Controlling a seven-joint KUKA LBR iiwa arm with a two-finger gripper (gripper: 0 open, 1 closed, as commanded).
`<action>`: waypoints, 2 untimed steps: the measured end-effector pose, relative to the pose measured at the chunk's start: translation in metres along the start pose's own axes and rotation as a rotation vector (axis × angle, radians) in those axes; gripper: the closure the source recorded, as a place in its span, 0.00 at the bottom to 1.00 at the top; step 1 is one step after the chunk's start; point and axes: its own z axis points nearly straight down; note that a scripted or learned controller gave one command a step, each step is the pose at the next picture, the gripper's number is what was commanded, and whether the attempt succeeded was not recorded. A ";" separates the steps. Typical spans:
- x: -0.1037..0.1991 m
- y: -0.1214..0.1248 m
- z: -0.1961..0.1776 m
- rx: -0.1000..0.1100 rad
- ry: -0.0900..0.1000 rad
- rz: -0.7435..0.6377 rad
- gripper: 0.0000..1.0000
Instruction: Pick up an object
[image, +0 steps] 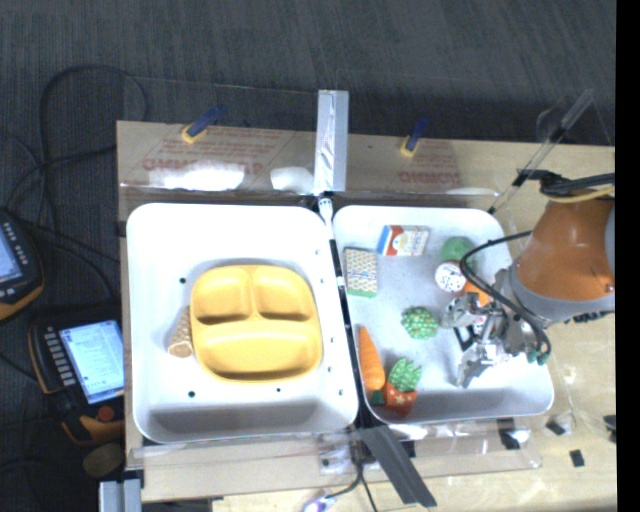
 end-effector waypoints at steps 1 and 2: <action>-0.116 -0.007 0.004 -0.003 0.004 -0.132 0.00; -0.072 -0.013 0.002 -0.004 0.003 -0.117 0.00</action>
